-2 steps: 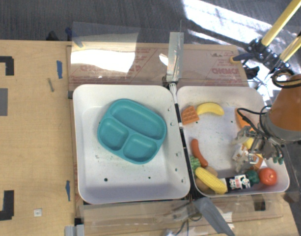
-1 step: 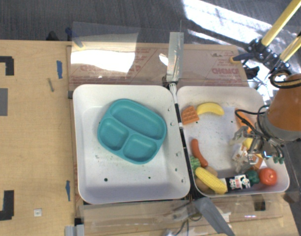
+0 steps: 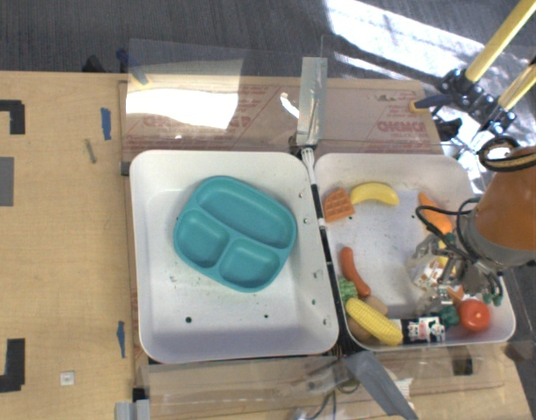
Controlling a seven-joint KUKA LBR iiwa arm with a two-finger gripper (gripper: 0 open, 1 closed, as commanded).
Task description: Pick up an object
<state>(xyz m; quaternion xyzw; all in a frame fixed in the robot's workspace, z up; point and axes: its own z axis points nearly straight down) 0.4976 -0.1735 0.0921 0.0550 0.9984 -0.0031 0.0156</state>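
The right bin holds several toy foods: a yellow banana, an orange ridged piece, an orange carrot, a red sausage, a yellow corn cob, a red tomato and a small black-and-white item. My gripper reaches down into the right side of this bin. It hangs between the carrot and the tomato, just above the black-and-white item. The orange band of the arm covers the bin's right rim.
The left bin holds a teal divided plate. A small green piece lies beside the sausage and corn. A clear plastic sheet lies behind both bins, and the tan bench spreads to the left.
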